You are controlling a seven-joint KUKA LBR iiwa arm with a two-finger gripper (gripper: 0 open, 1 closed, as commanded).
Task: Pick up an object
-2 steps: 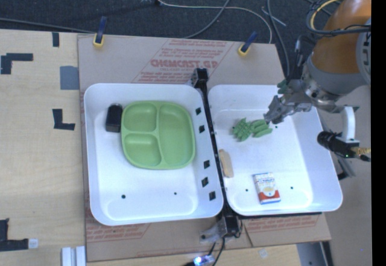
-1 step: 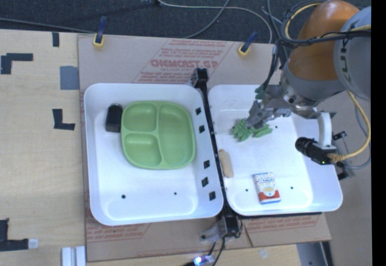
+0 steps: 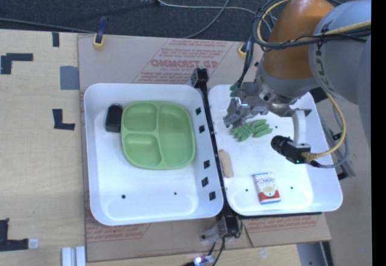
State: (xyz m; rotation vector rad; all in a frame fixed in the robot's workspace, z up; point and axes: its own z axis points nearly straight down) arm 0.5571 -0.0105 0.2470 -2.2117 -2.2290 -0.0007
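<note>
The fingers (image 3: 236,115) hang low in the right bin (image 3: 319,195), near its far left corner; whether they are parted, I cannot tell. Green pea pods (image 3: 252,130) lie just beside them. A small red-and-white box (image 3: 266,188) sits near that bin's front edge.

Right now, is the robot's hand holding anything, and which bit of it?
It cannot be told. The gripper sits low in the right bin, right beside the green pea pods, but nothing shows clearly between its tips.

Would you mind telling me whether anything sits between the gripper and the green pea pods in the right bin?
Nothing visible does: the gripper is right at the pea pods.
</note>
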